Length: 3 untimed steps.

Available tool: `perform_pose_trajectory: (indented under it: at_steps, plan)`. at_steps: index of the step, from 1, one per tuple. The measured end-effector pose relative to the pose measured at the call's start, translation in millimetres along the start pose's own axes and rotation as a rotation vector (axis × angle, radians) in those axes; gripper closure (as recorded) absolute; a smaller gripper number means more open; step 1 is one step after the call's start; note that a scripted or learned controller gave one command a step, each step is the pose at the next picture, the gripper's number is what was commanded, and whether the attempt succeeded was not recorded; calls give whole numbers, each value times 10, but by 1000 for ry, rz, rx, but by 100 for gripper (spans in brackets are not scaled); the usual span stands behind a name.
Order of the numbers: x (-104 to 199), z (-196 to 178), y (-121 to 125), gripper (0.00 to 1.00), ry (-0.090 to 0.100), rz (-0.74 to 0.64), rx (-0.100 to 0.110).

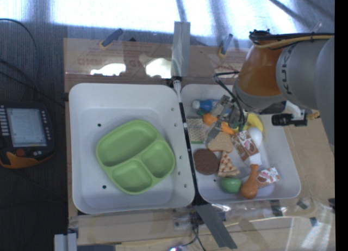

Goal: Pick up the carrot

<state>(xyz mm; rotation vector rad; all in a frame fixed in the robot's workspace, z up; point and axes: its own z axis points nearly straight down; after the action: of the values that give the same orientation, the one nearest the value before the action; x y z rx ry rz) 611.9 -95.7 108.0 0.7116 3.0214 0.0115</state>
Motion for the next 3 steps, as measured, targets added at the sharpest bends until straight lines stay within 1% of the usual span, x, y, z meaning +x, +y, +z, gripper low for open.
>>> perform_pose_trajectory:
  at_steps: [1,2,3]
  plan:
    - [71,4,7,0,-18,152,-8]
    - [71,165,-13,0,18,329,13]
    - [43,54,-51,100,10,333,18]
